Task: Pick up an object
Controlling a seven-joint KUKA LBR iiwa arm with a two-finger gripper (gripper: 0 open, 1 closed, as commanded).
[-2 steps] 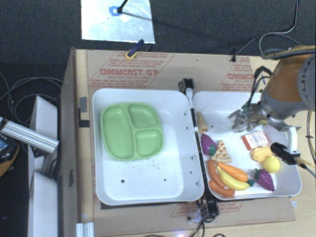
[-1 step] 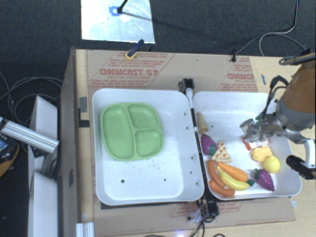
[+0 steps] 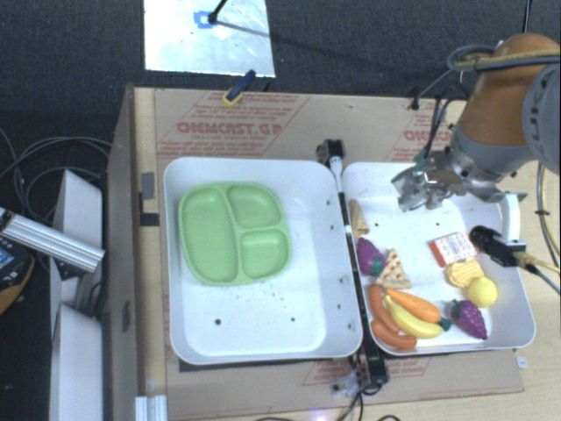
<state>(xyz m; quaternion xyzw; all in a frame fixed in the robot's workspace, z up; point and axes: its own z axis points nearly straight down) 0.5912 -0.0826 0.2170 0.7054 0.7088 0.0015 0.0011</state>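
Note:
The right bin holds several toy foods in its near half: an ice-cream cone, purple grapes, a pizza wedge, a carrot, a banana, a sausage, a second grape bunch, a lemon, a biscuit and a red-and-white packet. My gripper hangs over the far part of this bin, above bare floor, up and left of the packet. Nothing shows beneath it.
The left bin carries a green divided plate. A black clamp sits on the far end of the seam between the bins. Another black fitting juts over the right bin's right rim. Cardboard lies beyond both bins.

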